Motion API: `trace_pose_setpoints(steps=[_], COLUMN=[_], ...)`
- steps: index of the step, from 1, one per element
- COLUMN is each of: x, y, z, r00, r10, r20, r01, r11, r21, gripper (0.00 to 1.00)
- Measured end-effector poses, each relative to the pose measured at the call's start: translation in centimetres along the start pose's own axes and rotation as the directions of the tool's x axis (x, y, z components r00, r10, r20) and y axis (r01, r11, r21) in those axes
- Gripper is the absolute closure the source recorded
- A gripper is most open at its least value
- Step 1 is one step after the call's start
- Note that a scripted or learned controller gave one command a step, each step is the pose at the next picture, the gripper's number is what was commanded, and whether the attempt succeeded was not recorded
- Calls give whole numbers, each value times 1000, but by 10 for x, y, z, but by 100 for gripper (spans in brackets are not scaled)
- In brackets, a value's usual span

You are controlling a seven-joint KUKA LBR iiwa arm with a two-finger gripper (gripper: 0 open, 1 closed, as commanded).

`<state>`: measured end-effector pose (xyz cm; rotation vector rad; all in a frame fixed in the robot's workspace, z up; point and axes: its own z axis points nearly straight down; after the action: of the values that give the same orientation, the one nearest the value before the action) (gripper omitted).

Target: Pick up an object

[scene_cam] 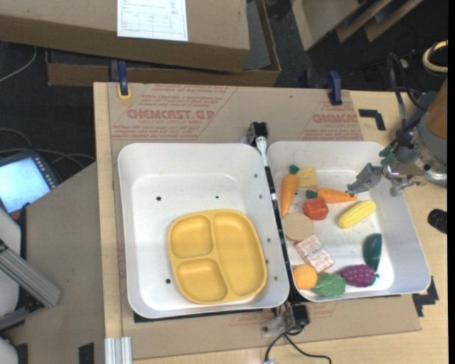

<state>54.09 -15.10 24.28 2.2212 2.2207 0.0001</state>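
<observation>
A yellow plate point(216, 255) with three parts is seen in the left white bin point(142, 178). Both bins are set on a brown board point(178, 114) with red letters on it. The board is held by two blue clamps point(123, 78) at its far edge. A cardboard box point(106, 28) with a white paper point(153, 18) on top is seen behind. A small screen point(25, 181) is lit at the left.
</observation>
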Motion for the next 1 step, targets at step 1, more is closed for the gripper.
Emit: trace_pose_setpoints(steps=[1], x=[64], y=[34], z=[86], r00=[1000], r10=[-6], r20=[-3], r01=[6], r11=[1000], r21=[5], gripper=[0])
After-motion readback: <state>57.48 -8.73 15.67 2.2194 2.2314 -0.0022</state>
